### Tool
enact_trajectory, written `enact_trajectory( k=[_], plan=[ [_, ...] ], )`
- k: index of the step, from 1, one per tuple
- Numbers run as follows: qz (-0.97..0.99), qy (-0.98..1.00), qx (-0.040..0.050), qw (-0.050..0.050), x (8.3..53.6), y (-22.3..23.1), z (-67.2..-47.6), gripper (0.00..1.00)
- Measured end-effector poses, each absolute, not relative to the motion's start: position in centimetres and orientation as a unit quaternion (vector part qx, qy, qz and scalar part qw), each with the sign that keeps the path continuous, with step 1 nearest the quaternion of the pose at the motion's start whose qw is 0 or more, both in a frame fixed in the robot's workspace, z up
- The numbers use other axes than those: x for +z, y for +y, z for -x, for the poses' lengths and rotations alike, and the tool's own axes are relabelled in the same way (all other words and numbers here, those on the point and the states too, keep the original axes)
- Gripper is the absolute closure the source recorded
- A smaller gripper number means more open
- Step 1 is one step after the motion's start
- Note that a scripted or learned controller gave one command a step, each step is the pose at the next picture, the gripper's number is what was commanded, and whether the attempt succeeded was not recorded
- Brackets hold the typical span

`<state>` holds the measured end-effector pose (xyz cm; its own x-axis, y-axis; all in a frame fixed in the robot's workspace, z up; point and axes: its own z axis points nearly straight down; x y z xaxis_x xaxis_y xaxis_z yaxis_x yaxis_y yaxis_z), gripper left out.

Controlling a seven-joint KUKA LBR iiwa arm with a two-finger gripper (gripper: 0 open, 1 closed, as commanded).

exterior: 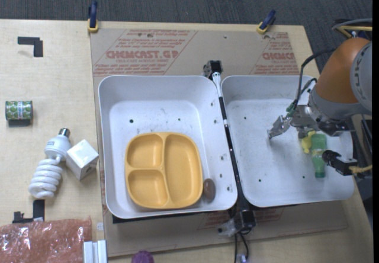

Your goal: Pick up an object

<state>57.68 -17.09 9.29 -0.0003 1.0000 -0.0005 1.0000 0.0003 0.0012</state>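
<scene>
My gripper hangs low over the middle of the right bin, pointing left, and I see nothing between its tips. Just to its right, partly under the wrist, a green bottle-shaped object with a yellow piece at its upper end lies near the bin's right wall. In the left bin a yellow divided plate lies flat. A small brown oval object rests against the plate's lower right edge.
Outside the bins on the left bench are a white spiral bulb, a small white cube, a green can and a pink mesh bag. The grey arm with its orange band comes in from the right.
</scene>
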Motion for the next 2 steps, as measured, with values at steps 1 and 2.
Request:
enact_trajectory(
  k=[1, 2],
  plan=[
    [-0.707, 0.707, 0.0006, 0.002, 10.3, -17.1, -57.7, 1.0],
    [-0.706, 0.708, 0.0002, 0.001, 9.3, -18.7, -60.3, 1.0]
  ],
)
